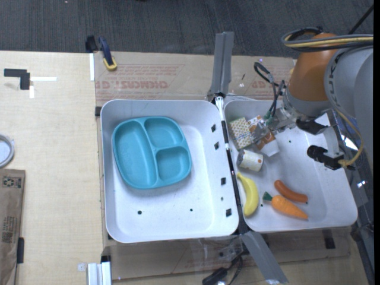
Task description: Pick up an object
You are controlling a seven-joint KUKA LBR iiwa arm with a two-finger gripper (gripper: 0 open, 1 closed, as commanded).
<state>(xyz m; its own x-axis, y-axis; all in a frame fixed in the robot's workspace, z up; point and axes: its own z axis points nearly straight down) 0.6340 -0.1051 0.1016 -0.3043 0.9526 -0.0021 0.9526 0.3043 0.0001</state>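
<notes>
Checkered packet (240,132) lies beside white cup (251,161).

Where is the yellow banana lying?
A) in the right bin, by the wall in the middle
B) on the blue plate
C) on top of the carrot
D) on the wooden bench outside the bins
A: the banana lies on the floor of the right bin, against the wall beside the left bin, left of the carrot and apart from the blue plate.

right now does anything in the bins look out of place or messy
Nothing is spilled or broken. The blue divided plate lies flat in the left bin. The banana, carrot and cup lie loose in the right bin.
</notes>
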